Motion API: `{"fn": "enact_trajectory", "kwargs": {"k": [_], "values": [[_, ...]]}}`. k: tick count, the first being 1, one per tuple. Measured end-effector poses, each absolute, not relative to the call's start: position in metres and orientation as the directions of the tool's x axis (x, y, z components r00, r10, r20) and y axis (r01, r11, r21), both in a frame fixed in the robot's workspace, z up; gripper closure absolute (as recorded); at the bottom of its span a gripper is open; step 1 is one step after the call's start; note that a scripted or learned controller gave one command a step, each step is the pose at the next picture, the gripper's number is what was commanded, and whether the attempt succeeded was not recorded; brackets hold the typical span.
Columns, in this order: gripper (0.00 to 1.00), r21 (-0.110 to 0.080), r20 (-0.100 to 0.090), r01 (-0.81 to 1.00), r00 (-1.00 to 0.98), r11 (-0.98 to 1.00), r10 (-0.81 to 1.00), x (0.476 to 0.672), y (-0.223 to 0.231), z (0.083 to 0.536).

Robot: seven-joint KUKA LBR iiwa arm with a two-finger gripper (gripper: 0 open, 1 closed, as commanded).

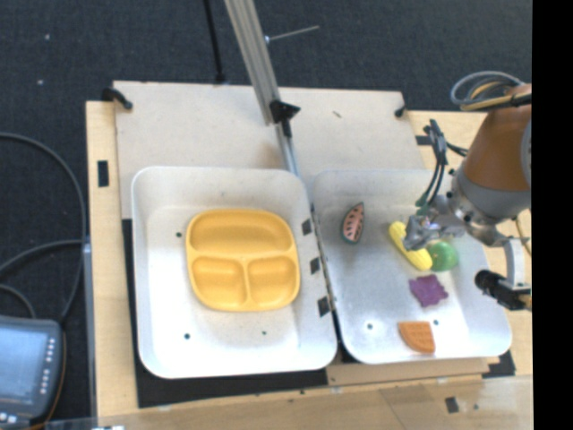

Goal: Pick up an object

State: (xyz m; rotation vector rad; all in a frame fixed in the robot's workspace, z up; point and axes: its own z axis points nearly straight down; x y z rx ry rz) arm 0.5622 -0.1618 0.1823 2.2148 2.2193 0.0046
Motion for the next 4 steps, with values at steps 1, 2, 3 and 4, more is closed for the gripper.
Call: {"fn": "enact_trajectory", "kwargs": {"k": [1, 2, 3, 4], "values": [[1.00, 0.007, -0.002, 1.000, -0.003, 0.003, 1.000, 0.567, -0.157, 0.228], [1.00, 0.006, -0.002, 1.000, -0.004, 0.004, 1.000, 0.569, -0.158, 0.264], [1.00, 0.001, 0.000, 1.000, -0.006, 0.006, 1.000, 0.563, -0.108, 0.256], [1.00, 0.001, 0.001, 1.000, -0.007, 0.007, 1.000, 0.568, -0.058, 0.244]]}}
